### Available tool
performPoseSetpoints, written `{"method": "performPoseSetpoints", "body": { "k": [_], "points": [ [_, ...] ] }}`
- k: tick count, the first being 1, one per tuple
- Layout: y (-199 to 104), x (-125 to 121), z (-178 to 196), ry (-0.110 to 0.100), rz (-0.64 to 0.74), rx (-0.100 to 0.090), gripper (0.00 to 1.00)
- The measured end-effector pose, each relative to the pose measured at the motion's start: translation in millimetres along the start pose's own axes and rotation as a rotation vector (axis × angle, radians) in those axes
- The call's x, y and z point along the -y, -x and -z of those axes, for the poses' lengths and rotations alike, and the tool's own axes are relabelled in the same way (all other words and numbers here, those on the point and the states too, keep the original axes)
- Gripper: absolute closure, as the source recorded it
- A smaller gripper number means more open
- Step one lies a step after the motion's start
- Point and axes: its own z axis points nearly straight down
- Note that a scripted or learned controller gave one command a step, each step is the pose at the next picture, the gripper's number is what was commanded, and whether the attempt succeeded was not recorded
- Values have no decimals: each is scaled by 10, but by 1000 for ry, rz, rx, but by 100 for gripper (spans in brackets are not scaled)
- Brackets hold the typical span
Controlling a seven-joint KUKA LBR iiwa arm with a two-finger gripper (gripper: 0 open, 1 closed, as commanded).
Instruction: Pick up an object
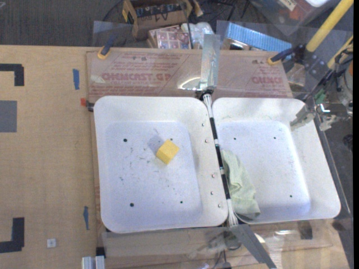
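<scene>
A small yellow block lies in the left bin, a little toward 12 o'clock from the middle of the bin floor. It looks like a cube with soft edges, maybe foam or plastic, and its colour is plain and matte. It is turned so that one corner points toward 12 o'clock and another toward 6 o'clock, like a diamond; because the sides look almost equal, no long axis can be told. A grey shadow lies just beside it at about 10 o'clock.

The left bin is a shallow white tray with rounded corners. Its floor has many small dark scratches and some dark round dots. Nothing stands near the block, so it is free on all sides.

The right bin is of the same shape and material. A pale green cloth, soft and crumpled, lies at its 8 o'clock side, against the wall that it shares with the left bin, and stretches along this wall toward 6 o'clock.

The gripper is at the 2 o'clock corner of the right bin, over its rim, well apart from the block. It is small and blurred here, so it cannot be told how it stands.

Both bins rest on a brown wooden bench.
</scene>
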Motion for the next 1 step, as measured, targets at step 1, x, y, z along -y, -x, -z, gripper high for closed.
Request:
{"method": "performPoseSetpoints", "body": {
  "k": [1],
  "points": [
    [-231, 691, 81, 0, 155, 0, 0]
  ]
}}
